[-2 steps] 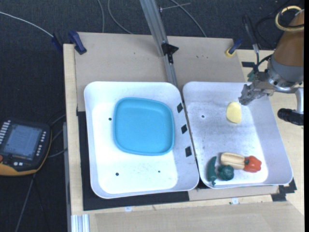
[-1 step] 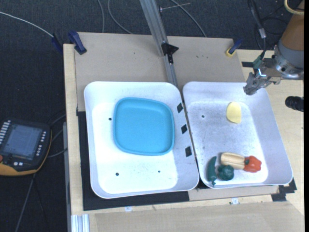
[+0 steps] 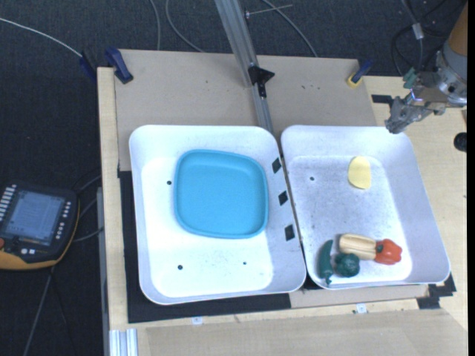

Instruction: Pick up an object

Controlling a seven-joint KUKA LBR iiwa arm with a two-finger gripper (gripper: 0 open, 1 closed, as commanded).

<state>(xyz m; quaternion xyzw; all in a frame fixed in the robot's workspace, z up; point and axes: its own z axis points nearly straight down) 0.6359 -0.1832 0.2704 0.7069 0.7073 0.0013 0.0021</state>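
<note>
In the right bin [image 3: 415,199] a pale yellow piece [image 3: 360,173] lies near the back. At the front of that bin lie a tan roll-shaped piece [image 3: 356,244], a red pepper-like piece [image 3: 388,252] touching its right end, and a dark green piece [image 3: 338,263] at the front left corner. My gripper [image 3: 398,117] hangs past the right bin's back right corner, above the bench, apart from all these pieces. Nothing shows between its fingers.
The left bin [image 3: 148,199] holds a blue square plate [image 3: 221,193]. A metal rail [image 3: 241,35] slants from the top to the gap between the bins. Blue clamps [image 3: 119,65] [image 3: 361,71] grip the board's back edge. A handheld pendant [image 3: 33,221] lies far left.
</note>
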